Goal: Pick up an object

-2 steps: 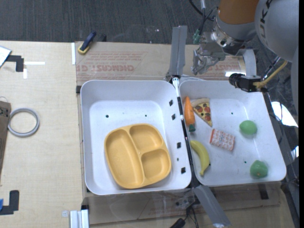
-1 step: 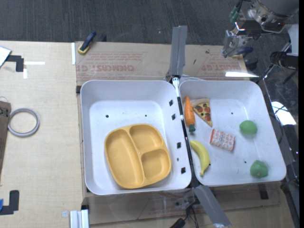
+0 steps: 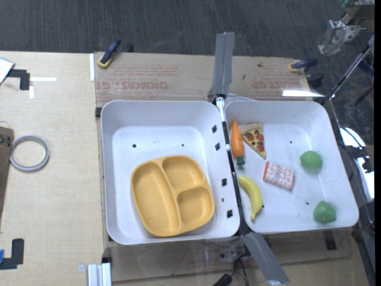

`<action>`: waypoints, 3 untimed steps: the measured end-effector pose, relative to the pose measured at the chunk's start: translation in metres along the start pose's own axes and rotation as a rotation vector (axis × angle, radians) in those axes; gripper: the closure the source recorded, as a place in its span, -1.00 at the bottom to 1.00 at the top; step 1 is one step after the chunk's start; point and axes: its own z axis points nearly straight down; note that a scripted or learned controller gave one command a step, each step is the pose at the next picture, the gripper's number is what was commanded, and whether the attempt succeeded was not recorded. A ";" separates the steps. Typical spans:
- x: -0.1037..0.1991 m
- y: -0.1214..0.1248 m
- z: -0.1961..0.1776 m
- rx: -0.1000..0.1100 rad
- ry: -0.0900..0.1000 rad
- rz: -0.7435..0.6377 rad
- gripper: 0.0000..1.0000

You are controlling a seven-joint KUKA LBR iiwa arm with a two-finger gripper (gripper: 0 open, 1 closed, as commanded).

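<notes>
Toys lie loose in the right bin [image 3: 333, 136], a carrot [image 3: 237, 138], pizza slice [image 3: 255, 140], banana [image 3: 252, 195] and 2 green fruits well apart, each seemingly reachable; hand [image 3: 339, 37] hovers far right, its state unclear.

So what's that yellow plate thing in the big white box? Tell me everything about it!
The yellow plate is a divided tray with rounded corners, and it looks like smooth plastic. It has three sections: one long one on its left side and two smaller ones on its right. It lies flat, turned a little askew, on the floor of the left bin, near the front wall. The food toys lie in the other bin.
</notes>
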 end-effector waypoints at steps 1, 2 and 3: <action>0.041 0.006 0.112 0.002 0.001 0.027 1.00; 0.102 0.001 0.166 0.002 0.001 -0.048 1.00; 0.069 -0.007 0.000 0.001 0.000 -0.087 1.00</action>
